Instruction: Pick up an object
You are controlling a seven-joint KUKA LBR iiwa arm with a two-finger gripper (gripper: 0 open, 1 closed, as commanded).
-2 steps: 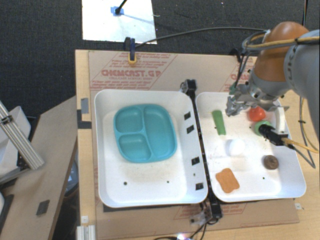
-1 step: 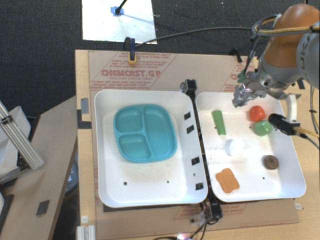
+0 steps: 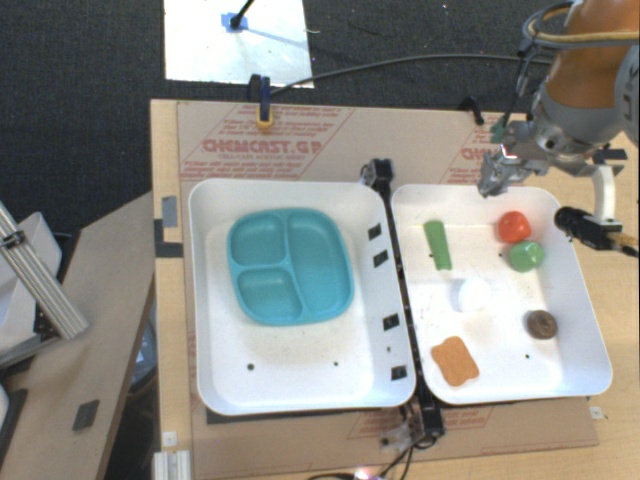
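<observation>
1. Your gripper [image 3: 497, 180] hangs over the far rim of the right bin [image 3: 580, 368]; you cannot tell its state from this angle.
2. Nearest it in that bin you have the red ball [image 3: 513, 226], with the green ball [image 3: 526, 256] touching it on the near side.
3. Left of the red ball lies the green stick [image 3: 437, 244].
4. Nearer you sit a white lump [image 3: 472, 293], a brown ball [image 3: 541, 324] and an orange piece [image 3: 455, 360].
5. Your left bin [image 3: 215, 368] holds a teal tray [image 3: 291, 265].
</observation>
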